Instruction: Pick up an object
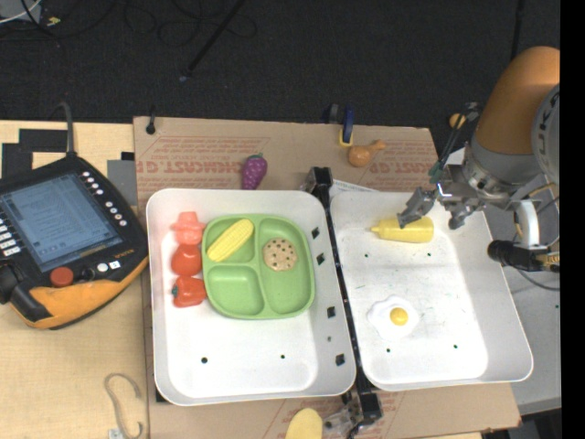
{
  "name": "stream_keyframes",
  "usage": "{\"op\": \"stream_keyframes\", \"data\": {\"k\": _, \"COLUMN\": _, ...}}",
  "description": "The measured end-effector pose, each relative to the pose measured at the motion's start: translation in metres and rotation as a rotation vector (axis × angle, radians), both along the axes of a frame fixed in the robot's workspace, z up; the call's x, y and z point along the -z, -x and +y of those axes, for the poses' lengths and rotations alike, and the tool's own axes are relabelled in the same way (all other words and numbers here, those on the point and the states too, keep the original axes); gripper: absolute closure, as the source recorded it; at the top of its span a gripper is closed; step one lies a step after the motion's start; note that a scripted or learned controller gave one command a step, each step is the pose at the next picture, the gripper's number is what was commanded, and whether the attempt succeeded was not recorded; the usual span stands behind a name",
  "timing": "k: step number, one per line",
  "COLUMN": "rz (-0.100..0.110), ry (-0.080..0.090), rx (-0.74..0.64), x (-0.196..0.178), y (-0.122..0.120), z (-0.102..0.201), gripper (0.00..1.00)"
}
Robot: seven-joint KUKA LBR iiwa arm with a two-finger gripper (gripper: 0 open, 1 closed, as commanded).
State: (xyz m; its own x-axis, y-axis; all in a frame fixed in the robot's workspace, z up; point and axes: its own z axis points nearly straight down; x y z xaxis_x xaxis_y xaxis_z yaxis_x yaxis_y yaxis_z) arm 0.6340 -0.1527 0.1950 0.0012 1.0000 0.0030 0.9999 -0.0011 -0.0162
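In the camera view, the two-finger gripper (422,204) hangs at the far edge of the right-hand shallow white bin (494,337), its dark fingers just above and beside the yellow plastic mustard-style bottle (405,231), which lies on its side near that bin's back wall. Whether the jaws are spread or closed I cannot tell; the fingertips blur into the bottle's upper edge, and nothing is plainly seen between them.

The bottle looks like a light, hollow toy: stiff enough to take a squeeze, smooth and probably slippery, with a rounded body that may roll away from a slanted pinch. The soundest hold would be across its short width at mid-body, fingers straddling it from above.

Nearer the front of the same bin lies a flat white-and-yellow toy fried egg (395,315), thin and hard to get under. The left white bin (228,373) bears a green divided plastic tray (247,295) with a yellow toy corn cob (228,239) and a brown toy cookie (280,254).
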Motion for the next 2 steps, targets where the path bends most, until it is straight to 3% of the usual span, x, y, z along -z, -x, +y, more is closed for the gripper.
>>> {"op": "stream_keyframes", "data": {"k": 1, "rz": -0.014, "ry": 0.002, "rx": -0.002, "x": -0.009, "y": -0.003, "z": 0.0, "gripper": 0.0}}
{"op": "stream_keyframes", "data": {"k": 2, "rz": -0.011, "ry": 0.002, "rx": -0.005, "x": 0.037, "y": -0.009, "z": 0.0, "gripper": 0.0}}
